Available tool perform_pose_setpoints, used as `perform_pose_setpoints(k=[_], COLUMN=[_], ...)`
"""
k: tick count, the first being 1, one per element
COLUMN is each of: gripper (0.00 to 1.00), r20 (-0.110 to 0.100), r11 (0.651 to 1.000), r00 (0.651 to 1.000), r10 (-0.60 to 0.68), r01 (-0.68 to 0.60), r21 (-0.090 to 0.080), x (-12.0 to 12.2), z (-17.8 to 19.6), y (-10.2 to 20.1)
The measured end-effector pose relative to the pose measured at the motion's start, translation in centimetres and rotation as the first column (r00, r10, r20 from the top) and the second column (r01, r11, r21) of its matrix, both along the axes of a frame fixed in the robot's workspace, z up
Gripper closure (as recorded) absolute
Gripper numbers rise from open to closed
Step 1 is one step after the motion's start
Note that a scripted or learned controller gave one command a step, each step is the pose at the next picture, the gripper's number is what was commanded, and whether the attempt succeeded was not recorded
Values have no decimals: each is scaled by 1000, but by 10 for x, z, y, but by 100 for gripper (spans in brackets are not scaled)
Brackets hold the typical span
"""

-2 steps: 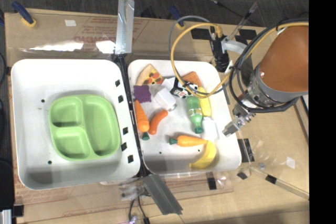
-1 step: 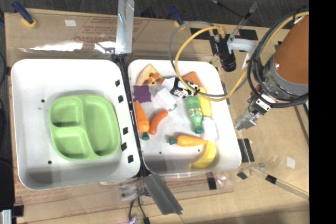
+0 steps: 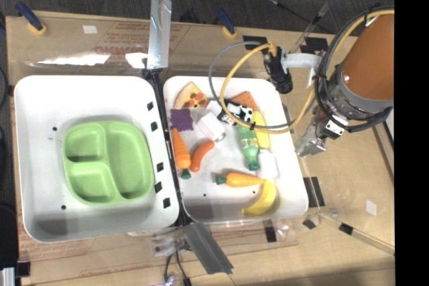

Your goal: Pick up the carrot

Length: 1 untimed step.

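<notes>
Tapered glossy orange carrot (image 3: 180, 151) lies beside a smooth green bottle (image 3: 249, 146).

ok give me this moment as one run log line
gripper: at right bin's right rim | carrot: lying by left wall, untouched | grasp: not yet

orange carrot (image 3: 179, 150), green divided plate (image 3: 107, 161), yellow banana (image 3: 263, 199), purple block (image 3: 181, 120)

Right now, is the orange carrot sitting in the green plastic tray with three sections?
No, the long orange carrot lies in the right white bin, while the green three-section tray sits in the left white bin.
</notes>
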<state>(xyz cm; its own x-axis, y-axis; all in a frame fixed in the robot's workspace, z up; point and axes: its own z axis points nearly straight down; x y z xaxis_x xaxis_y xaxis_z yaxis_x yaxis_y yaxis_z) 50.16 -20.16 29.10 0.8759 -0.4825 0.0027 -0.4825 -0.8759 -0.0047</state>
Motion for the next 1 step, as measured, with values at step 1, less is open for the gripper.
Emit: perform_pose_setpoints(k=[1], gripper=[100], r20=[0], r11=[996], r00=[996], r10=[89], r01=[-89], r21=[0], x=[34], z=[-1], y=[-7])
